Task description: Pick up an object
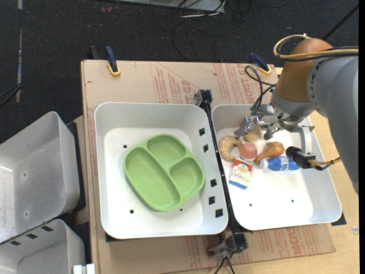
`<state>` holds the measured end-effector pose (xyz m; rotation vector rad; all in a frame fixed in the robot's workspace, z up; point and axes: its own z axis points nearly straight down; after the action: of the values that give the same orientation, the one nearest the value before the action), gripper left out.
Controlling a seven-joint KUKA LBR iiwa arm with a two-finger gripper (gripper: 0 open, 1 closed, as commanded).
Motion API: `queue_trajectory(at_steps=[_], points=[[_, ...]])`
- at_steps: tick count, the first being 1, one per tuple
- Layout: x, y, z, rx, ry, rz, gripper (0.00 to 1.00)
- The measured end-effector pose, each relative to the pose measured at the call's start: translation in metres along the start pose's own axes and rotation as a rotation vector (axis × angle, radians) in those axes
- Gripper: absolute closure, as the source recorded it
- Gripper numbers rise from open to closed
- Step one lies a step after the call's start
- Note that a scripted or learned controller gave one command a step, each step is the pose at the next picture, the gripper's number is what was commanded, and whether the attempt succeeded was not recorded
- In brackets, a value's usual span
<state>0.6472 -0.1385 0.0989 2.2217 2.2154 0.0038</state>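
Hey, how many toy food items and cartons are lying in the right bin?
5, clustered in the bin's upper half: a croissant at left, a pink round piece, a drumstick, a blue item and a small carton. The hand may hide more.

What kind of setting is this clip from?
Likely a robotics lab grasping bench: two white bins clamped to a board, toy food such as a croissant, cables across dark floor.

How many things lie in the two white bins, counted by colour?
Green: 1, the plate in the left bin.
Tan or brown: 2, the croissant and the drumstick.
Pink: 1, the round piece.
Blue: 1, the blue toy.
White and red: 1, the carton.
Total: 6, five of them in the right bin.
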Motion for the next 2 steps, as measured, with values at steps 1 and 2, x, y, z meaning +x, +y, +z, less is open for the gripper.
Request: queue_trajectory(at_steps=[1, 2], points=[[0.0, 0.001, -0.013, -0.002, -0.001, -0.002, 1.0], [-0.002, 0.001, -0.056, 0.0, 0.0, 0.0, 1.0]])
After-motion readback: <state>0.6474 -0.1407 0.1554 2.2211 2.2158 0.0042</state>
